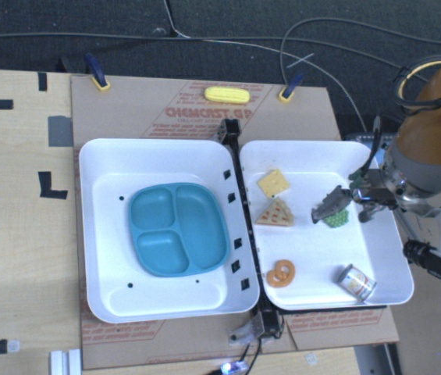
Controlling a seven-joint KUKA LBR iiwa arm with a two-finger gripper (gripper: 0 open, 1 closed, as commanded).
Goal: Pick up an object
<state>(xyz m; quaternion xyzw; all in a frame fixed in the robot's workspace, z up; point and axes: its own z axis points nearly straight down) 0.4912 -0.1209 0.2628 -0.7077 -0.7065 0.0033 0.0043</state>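
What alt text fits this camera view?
The gripper sits over a green object in the right bin, which also holds a cracker, wedge, pretzel and can. The left bin holds a blue tray.

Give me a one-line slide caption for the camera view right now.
Gripper low in the right bin beside a green object; blue divided plate in the left bin.

Pale wooden bench (17,233) under brown cardboard sheet (189,112), dark carpet (64,14) with cables (228,41) beyond.
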